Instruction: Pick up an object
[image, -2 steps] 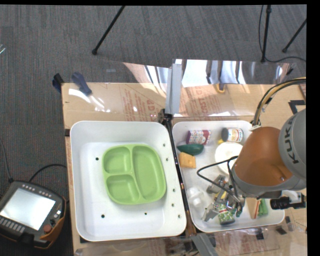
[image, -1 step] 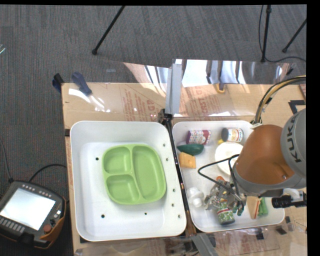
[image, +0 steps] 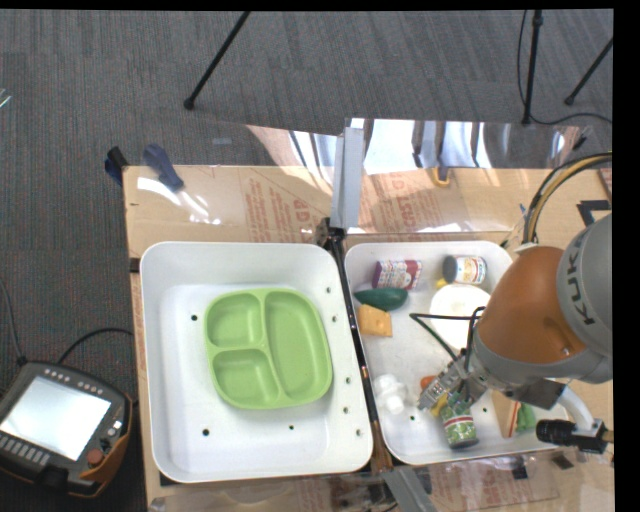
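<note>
Green-capped jar lies in the right bin, just beside the gripper. Whether the jaws are open or closed cannot be told. Green divided tray occupies the left bin.

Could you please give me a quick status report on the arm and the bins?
Claw low in right bin, beside green-capped bottle. Nothing visibly held. Left bin holds green tray.

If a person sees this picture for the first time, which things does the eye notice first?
First the bright green divided plate, lying alone in the left bin. Then the grey arm with its orange band, low over the crowded right bin, its hand near a green-labelled jar.
</note>
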